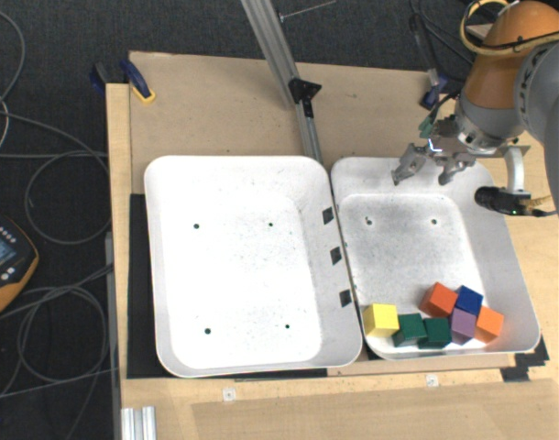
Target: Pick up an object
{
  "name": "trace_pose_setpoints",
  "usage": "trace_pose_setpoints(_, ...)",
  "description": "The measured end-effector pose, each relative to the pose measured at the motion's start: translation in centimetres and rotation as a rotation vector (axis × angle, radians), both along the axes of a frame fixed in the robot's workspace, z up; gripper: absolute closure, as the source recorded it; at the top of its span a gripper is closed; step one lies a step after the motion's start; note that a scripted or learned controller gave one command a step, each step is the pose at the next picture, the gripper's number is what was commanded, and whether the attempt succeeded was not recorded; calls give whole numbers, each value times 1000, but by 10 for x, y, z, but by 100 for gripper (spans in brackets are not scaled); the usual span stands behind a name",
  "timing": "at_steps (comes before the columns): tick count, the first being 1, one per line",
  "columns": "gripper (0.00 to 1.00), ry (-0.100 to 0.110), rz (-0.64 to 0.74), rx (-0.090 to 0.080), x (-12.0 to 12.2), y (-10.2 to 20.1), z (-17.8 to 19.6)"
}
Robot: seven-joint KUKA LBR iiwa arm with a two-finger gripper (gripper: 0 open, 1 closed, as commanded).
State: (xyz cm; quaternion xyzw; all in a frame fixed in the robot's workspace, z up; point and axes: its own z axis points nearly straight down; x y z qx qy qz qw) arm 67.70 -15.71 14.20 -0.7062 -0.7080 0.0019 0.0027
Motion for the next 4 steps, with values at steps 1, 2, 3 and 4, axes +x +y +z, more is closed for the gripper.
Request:
trace_pose_setpoints(1, 0, 0, 0, 0, -1, 1, -45)
trace_pose_setpoints(2, 100, -7, 1, -2, 1, 1, -30)
trace_pose_setpoints(3, 100, -13, -1, -2, -1, 8, 18)
trace_pose_setpoints(4, 100, -15, -1, -3, 1, 8, 67)
